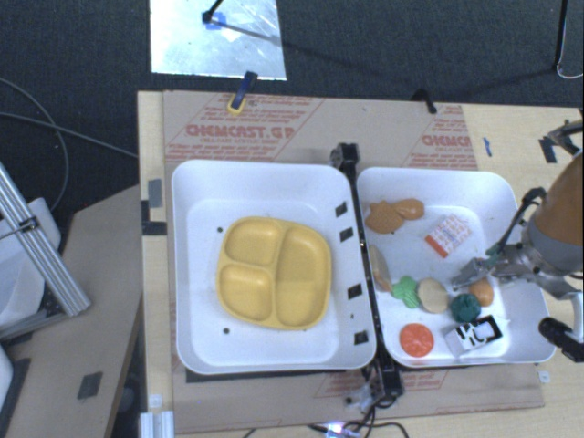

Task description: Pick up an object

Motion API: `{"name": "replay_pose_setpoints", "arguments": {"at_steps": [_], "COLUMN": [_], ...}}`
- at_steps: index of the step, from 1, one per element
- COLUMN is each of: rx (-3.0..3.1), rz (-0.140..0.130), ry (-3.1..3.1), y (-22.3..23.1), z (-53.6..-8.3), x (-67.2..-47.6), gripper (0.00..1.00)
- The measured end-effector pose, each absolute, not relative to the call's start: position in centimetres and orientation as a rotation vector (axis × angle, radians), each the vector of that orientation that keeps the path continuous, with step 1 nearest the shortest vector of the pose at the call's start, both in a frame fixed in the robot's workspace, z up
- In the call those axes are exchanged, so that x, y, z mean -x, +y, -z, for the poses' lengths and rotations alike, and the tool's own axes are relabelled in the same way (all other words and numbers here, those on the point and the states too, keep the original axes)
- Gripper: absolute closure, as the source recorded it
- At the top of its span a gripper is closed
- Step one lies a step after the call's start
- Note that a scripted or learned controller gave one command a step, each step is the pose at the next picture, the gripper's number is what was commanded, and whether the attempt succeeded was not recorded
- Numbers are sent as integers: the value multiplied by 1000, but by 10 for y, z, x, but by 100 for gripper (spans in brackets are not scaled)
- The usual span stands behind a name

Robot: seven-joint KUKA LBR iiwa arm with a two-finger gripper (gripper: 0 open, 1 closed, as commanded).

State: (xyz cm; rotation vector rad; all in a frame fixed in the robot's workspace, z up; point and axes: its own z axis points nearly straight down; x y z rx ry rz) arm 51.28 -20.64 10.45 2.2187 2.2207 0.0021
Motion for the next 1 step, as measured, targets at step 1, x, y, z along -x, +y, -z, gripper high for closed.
{"name": "replay_pose_setpoints", "arguments": {"at_steps": [1], "rx": [-2217], "rz": [-3], "ry": [2222], "y": [-207], "z": [-118], "x": [-514], "gripper": [0]}}
